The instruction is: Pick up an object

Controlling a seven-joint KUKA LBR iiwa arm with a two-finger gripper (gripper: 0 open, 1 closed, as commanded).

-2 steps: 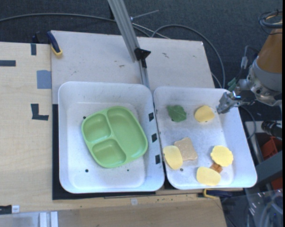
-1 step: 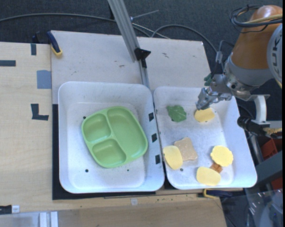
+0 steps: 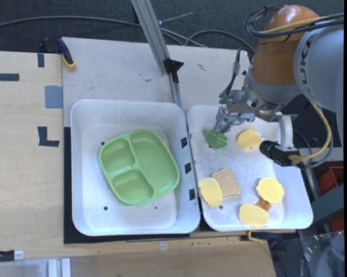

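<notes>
The grey arm [image 3: 312, 56] reaches in from the right, bent down over the right bin [image 3: 303, 212]. Its end effector [image 3: 224, 127] hangs at the small green object [image 3: 215, 138]; whether it grips it, I cannot tell.

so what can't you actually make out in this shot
- Gripper fingers: too small and dark in the camera view to tell their state, or whether they grip the green piece.
- Brown piece: mostly hidden under yellow pieces.
- Arm: cut off by the right edge.
</notes>
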